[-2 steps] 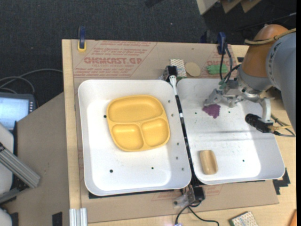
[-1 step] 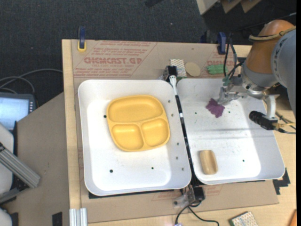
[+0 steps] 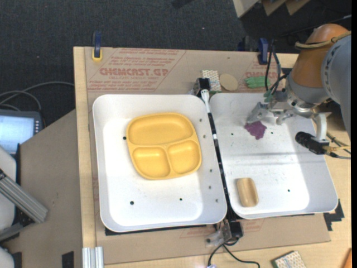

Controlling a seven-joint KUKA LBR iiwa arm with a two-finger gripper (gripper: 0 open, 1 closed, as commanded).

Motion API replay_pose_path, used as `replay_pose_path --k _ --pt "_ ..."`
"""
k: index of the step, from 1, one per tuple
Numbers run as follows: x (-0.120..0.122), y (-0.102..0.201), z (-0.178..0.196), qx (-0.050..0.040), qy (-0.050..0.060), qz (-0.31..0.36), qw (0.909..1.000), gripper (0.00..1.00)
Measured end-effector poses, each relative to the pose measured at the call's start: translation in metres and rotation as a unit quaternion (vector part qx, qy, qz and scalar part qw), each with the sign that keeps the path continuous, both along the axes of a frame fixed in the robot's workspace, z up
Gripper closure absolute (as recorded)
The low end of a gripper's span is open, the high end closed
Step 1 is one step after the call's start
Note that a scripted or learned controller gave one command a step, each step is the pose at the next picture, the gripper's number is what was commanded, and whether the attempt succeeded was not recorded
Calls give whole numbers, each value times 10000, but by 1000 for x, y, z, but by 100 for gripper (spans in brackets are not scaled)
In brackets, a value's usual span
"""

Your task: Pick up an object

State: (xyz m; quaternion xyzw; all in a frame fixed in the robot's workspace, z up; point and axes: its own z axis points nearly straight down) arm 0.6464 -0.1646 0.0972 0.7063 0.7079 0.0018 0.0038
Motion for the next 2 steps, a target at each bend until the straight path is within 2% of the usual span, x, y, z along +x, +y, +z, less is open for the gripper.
replay_pose_path --k 1,2 --pt "-29 25 -13 27 65 -7 10000 0" --pt "19 27 -12 8 13 -2 10000 0"
